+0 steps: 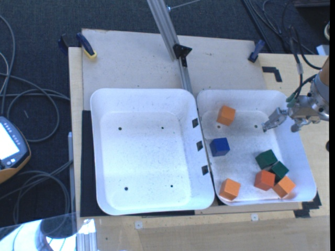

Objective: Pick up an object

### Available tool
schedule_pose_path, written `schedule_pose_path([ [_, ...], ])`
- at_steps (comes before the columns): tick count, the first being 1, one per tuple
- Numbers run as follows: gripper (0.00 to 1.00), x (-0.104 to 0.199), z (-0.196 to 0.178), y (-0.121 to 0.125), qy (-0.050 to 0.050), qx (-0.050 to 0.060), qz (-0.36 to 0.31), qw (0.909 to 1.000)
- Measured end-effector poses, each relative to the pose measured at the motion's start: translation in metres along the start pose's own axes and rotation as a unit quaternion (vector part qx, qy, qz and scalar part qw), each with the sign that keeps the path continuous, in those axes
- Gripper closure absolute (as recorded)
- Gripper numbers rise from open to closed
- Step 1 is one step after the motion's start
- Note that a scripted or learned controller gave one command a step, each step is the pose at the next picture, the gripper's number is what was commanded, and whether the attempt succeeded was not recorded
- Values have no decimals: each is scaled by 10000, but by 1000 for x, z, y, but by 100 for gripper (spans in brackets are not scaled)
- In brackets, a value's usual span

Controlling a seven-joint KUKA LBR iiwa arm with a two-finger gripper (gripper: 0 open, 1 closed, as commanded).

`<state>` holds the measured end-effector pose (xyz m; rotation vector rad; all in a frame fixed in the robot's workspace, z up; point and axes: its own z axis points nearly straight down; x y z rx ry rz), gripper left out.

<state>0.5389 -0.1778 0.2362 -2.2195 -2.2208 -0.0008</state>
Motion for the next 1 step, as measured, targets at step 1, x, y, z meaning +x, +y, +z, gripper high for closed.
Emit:
schedule_pose_path([
  [1, 0, 32, 104, -54, 18, 49, 0, 10000],
])
